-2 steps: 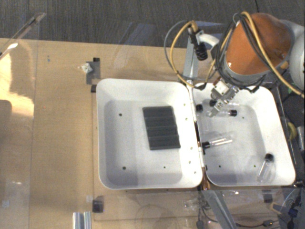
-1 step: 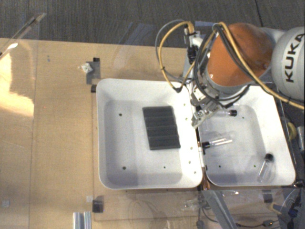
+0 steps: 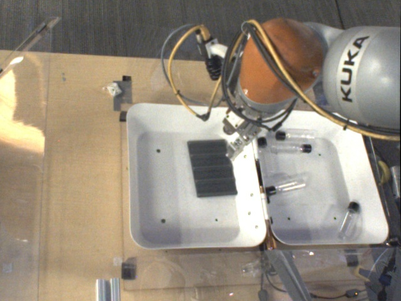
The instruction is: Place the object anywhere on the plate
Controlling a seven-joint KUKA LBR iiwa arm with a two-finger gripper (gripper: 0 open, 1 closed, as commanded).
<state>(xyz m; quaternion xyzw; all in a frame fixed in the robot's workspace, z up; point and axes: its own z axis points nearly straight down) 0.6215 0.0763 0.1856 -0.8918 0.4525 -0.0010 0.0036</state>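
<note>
A dark grey ribbed plate (image 3: 212, 168) lies flat in the left bin (image 3: 156, 218), right of its middle. Three clear tubes with black caps lie in the right bin (image 3: 326, 234): one at the back (image 3: 291, 148), one near the dividing rim (image 3: 285, 186), one in the front right corner (image 3: 348, 218). My gripper (image 3: 236, 142) hangs under the orange wrist, just above the plate's far right corner and close to the rim between the bins. The wrist hides much of the gripper.
Yellow and grey cables (image 3: 188, 61) loop off the wrist behind the left bin. A small black bracket (image 3: 124, 96) stands on the wooden bench at the left bin's back left corner. The grey arm (image 3: 363, 74) spans the upper right.
</note>
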